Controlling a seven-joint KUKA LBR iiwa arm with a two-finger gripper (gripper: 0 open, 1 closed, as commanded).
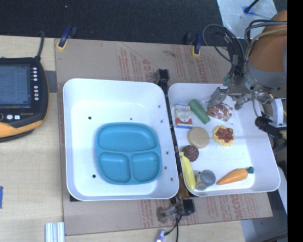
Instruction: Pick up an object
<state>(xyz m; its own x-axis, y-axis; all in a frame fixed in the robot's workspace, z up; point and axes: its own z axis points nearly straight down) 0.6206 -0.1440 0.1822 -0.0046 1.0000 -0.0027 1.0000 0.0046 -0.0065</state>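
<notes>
My hand [223, 96]: hovering low at the far side of the right shallow white bin [265, 183], right over a crinkly red-and-white snack packet [220, 112]; whether it is open or closed I cannot tell from up here.
My arm: reaching in from beyond the right bin, grey wrist with an orange band above it.
Target, as I judge it: the snack packet, lying flat on the right bin's floor near its far wall, just beside a green cylindrical stick [198, 111].
How it should handle: light, soft and probably slippery film; it may crumple or slide away instead of lifting. I would pinch across its narrow width, near the middle, pressing down to the floor first.
Risk: the green stick lies close enough to be nudged or caught along with it.
Other things in the right bin: a small red-and-white carton [183, 116], a beige round disc [198, 137], a yellow tart with red topping [223, 135], a dark brown ball [190, 153], a yellow banana [187, 171], a grey metal can [207, 178], an orange toy carrot [234, 176].
Left of the right bin: a second white bin [81, 135] holding a blue three-compartment plastic tray [127, 153].
</notes>
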